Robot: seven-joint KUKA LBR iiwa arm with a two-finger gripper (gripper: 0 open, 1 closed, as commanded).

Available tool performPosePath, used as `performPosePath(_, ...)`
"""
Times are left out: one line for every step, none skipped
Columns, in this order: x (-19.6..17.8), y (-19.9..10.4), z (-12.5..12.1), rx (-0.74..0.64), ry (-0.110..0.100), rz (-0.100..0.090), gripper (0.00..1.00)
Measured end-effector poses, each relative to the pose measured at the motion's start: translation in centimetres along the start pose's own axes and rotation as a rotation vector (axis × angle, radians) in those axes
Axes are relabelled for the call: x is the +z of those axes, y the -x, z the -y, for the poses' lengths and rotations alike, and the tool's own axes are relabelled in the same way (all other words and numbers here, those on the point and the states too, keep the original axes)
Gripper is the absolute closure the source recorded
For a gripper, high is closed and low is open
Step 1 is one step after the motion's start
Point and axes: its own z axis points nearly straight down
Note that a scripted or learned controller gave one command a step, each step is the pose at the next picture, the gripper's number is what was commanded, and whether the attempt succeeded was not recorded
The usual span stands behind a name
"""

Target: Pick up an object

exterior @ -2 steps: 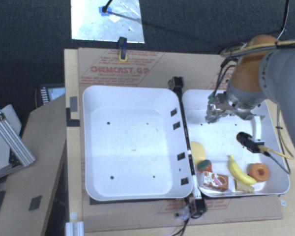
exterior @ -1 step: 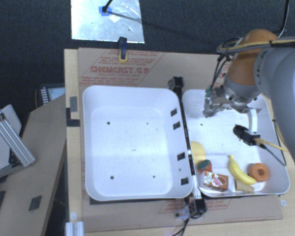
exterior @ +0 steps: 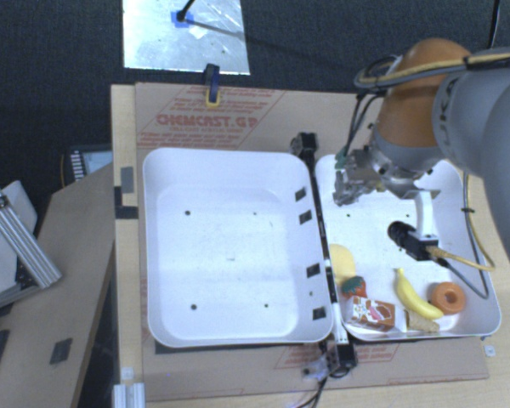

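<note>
My gripper hangs over the back left part of the right bin, with nothing visible between its fingers. Along that bin's front lie a yellow banana, an orange ring-shaped toy, a red and white packet, a small red and green toy and a pale yellow rounded item. All of these sit well in front of the gripper, apart from it.
The left bin lies beside the right one, their walls meeting at a divider with black clips. Brown cardboard underlies both bins. A shiny metal sheet lies behind the bench.
</note>
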Motion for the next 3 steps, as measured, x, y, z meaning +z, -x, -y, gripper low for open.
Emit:
performPosePath(-0.9,-6.6,2.9,-0.002,-0.007,0.000,1.00)
performPosePath(-2.0,-6.2,2.7,0.004,-0.004,0.002,1.00)
performPosePath(-3.0,-6.2,2.6,0.000,-0.002,0.002,1.00)
